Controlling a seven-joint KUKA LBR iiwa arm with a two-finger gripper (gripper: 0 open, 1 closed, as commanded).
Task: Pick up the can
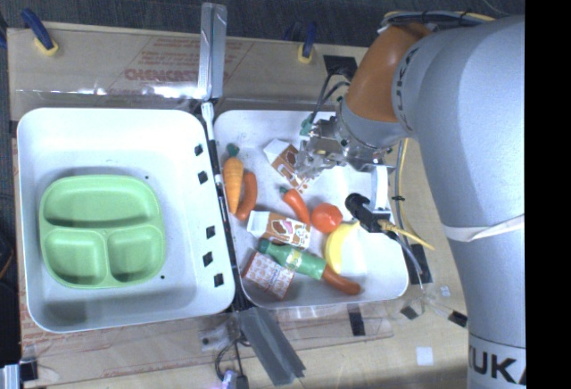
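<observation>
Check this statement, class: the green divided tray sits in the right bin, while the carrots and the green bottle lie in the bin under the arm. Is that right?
Not quite. The camera view shows the green divided tray in the left bin, not the right. The rest holds: the carrots and green bottle lie in the right bin, under the arm.

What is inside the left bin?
The left bin holds a green divided tray with three compartments, all showing bare green bottoms. What lies under the tray is covered, so that cannot be told.
</observation>
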